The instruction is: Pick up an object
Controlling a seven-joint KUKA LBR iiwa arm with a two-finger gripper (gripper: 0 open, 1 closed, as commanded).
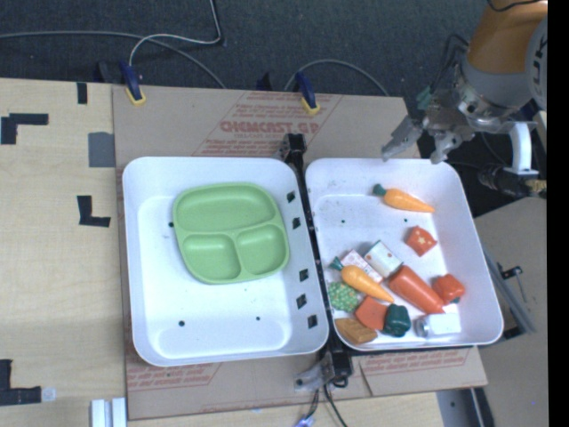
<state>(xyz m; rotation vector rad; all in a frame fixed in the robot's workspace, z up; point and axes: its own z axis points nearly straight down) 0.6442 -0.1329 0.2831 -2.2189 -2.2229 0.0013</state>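
The gripper (416, 149) hangs over the far edge of the right bin (471, 229) with its two fingers spread open and nothing between them, touching nothing. Just below it in that bin lies a carrot (406, 200), orange with a small green top, on its side and apart from the fingers. Nearer the front sits a heap of toy food (391, 296), orange and red mostly. The left bin (147, 238) holds a green divided plate (231, 232)
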